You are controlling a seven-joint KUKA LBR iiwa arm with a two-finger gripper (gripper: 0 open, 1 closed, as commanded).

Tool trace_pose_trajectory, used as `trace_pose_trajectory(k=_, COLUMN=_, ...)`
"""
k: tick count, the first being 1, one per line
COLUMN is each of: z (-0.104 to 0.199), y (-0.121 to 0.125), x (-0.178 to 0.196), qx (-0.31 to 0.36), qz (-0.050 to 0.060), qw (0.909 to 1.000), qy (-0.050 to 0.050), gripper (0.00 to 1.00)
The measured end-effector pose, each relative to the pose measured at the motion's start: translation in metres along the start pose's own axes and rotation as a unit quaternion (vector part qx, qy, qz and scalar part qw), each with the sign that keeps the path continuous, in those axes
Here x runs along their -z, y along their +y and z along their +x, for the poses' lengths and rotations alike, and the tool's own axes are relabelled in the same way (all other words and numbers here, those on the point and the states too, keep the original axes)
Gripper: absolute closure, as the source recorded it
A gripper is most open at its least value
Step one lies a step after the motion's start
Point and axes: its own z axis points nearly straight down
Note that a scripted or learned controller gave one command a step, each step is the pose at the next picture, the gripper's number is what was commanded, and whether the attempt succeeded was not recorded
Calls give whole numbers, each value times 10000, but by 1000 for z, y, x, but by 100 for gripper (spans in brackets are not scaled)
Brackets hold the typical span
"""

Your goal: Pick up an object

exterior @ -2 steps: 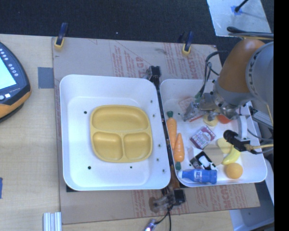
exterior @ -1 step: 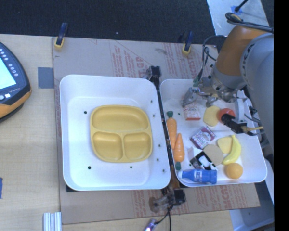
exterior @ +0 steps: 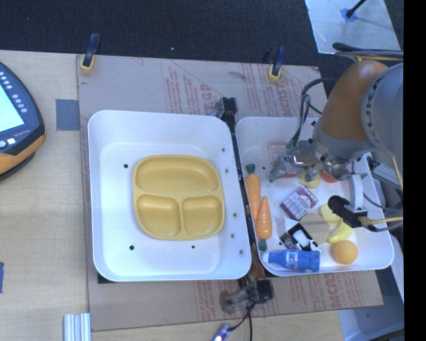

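Note:
My gripper (exterior: 287, 165) hangs low over the upper part of the right bin (exterior: 259, 130), with the grey arm and its orange band reaching in from the right. Nothing shows between its fingers. Below it lies a red-and-white packet (exterior: 299, 202). Two orange carrots (exterior: 252, 190) (exterior: 263, 217) lie along the bin's left wall. A blue bottle (exterior: 295, 261) lies at the front edge, with an orange ball (exterior: 344, 252) to its right. A black-and-white block (exterior: 298, 236) sits just above the bottle. A yellow piece (exterior: 331, 221) lies near the ball.
The left bin (exterior: 110, 258) holds a yellow divided plate (exterior: 177, 195). A teach pendant (exterior: 7, 123) rests on the bench at far left. Clamps (exterior: 89, 52) (exterior: 276, 61) hold the cardboard sheet at the back.

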Motion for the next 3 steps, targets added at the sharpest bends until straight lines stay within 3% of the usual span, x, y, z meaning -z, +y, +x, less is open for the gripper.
trace_pose_trajectory(k=1, z=-19, y=57, x=1, qx=1, qz=-16, qw=10000, qy=7, gripper=0)
trace_pose_trajectory(k=2, z=-2, y=13, x=0, qx=0, qz=0, qw=10000, qy=1, gripper=0)
trace_pose_trajectory(k=3, z=-8, y=53, x=1, qx=-4, qz=-11, qw=10000, qy=8, gripper=0)
